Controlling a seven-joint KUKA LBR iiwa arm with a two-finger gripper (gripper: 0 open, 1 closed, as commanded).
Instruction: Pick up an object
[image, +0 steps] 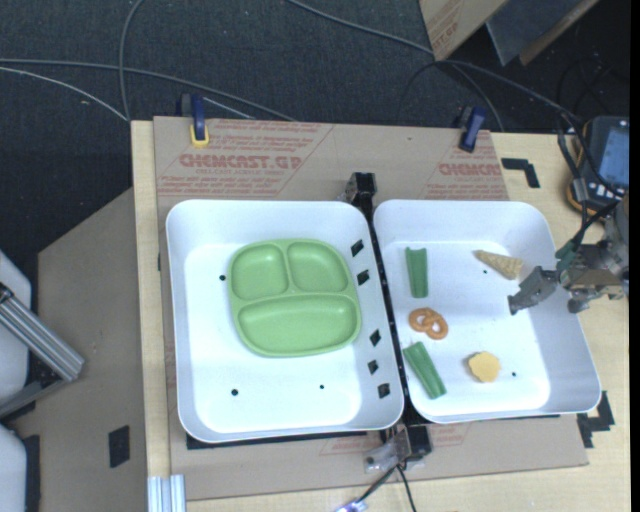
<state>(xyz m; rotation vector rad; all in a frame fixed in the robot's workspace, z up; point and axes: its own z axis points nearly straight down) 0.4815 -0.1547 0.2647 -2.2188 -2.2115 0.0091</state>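
Note:
The right bin (470, 207) holds several small items. An upright green stick (416, 272) lies near its left wall, with an orange pretzel (428, 322) below it and a second green stick (425, 368) slanted at the front left. A yellow chunk (484, 367) sits at the front middle. A tan cone-shaped piece (500, 263) lies at the back right. My gripper (528, 293) hangs over the bin's right side, just below and right of the cone, with nothing seen in it.
The left bin (200, 330) holds a green divided plate (295, 298). A black divider with clips (366, 290) runs between the bins. Cables and a blue device (605, 160) crowd the right edge by the arm.

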